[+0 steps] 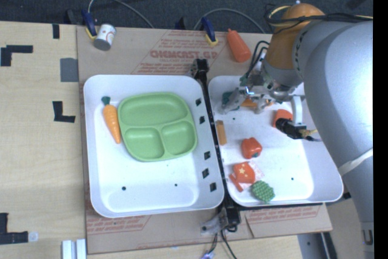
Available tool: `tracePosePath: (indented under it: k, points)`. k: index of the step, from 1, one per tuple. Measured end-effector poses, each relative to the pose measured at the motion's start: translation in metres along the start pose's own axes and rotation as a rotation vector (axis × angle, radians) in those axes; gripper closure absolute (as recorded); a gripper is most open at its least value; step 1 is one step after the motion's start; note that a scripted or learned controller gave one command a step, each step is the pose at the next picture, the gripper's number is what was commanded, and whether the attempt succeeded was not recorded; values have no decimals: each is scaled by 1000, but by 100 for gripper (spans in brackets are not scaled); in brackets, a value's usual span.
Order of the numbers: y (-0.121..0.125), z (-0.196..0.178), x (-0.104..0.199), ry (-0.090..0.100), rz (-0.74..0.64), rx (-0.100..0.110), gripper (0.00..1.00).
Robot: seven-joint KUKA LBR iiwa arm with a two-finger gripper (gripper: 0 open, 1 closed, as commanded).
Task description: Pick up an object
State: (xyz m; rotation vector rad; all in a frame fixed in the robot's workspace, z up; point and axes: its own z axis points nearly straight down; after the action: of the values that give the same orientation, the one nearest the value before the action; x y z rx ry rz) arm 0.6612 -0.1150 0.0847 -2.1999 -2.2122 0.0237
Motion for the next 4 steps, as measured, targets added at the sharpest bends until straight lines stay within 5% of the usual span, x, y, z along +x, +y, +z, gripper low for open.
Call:
tracePosePath:
  k: [2, 4]
  points:
    - [2, 0, 8, -11, 5, 2, 0]
    - [3, 1, 3, 2, 0, 4, 0]
